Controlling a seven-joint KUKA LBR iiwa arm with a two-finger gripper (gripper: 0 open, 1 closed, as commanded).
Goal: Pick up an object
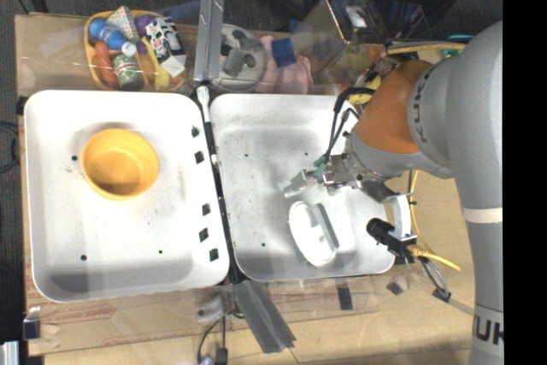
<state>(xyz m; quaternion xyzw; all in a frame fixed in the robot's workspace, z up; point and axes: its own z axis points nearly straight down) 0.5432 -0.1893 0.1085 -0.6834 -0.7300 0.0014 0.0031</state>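
White object in right bin, just below jaws.

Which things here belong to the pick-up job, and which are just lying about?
Job: gripper, above the white oval object in the right bin; yellow bowl in the left bin.
Lying about: yellow basket of small items and pink cloth behind the bins.

A basket full of small toys is sitting behind the left bin. A pink cloth is lying on the surface behind the right bin.
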